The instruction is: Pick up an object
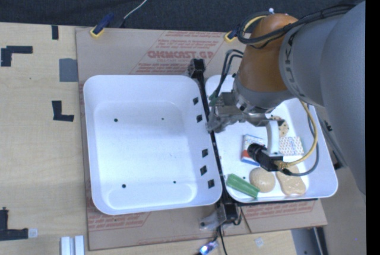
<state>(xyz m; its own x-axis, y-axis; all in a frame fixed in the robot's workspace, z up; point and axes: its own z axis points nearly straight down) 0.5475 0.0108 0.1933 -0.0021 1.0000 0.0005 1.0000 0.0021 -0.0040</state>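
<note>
The grey arm with its orange band (267,52) reaches over the right bin (323,188). My gripper (219,117) hangs low at that bin's left wall, close to the divider between the bins. In the right bin lie a green oblong piece (242,185), two beige rounded lumps (263,179) (293,185), a small white box with blue and red print (253,150) and a white dotted packet (291,144). All these objects lie to the right of and nearer the front than the gripper. The arm hides the back of the right bin.
The left bin (95,129) stands beside the right one on a brown board (172,55). Black clips (205,156) line the divider between the bins. A yellow cable (309,147) loops from the wrist over the right bin.
</note>
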